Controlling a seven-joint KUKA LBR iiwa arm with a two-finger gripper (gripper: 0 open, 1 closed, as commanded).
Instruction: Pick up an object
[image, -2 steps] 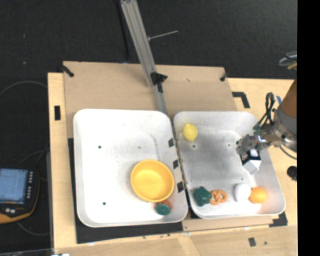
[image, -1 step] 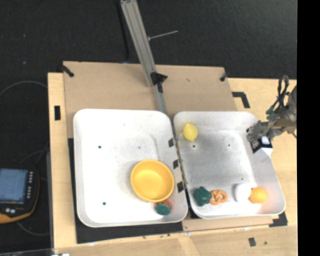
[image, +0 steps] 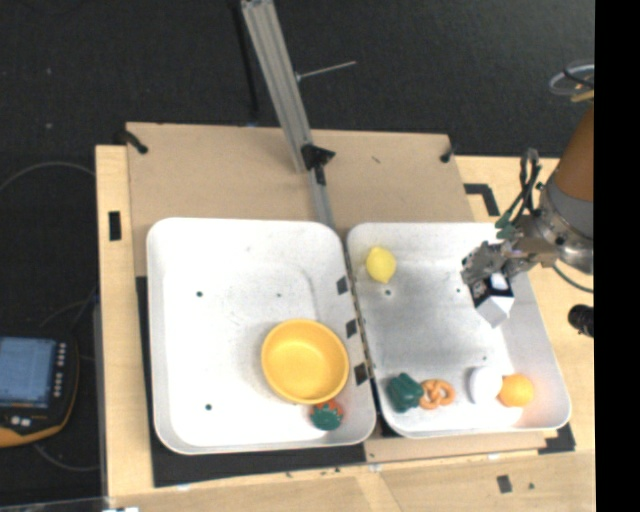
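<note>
My gripper (image: 491, 290) hangs over the right side of the right bin (image: 440, 300), coming in from the right edge of the camera view. A yellow lemon-like object (image: 380, 264) lies at the right bin's far left. Along that bin's near edge sit a green object (image: 404, 392), an orange pretzel-shaped piece (image: 436, 393), a small white object (image: 484, 384) and an orange ball (image: 516, 390). In the left bin (image: 200, 290) a yellow bowl (image: 304, 360) rests at the near right, with a small green and red object (image: 327, 415) just in front of it.
A grey metal pole (image: 285, 95) slants from the top of the view down to the gap between the bins. A tablet-like device (image: 35, 385) lies off the bench at the left. The arm's orange band (image: 578, 160) shows at the right.
</note>
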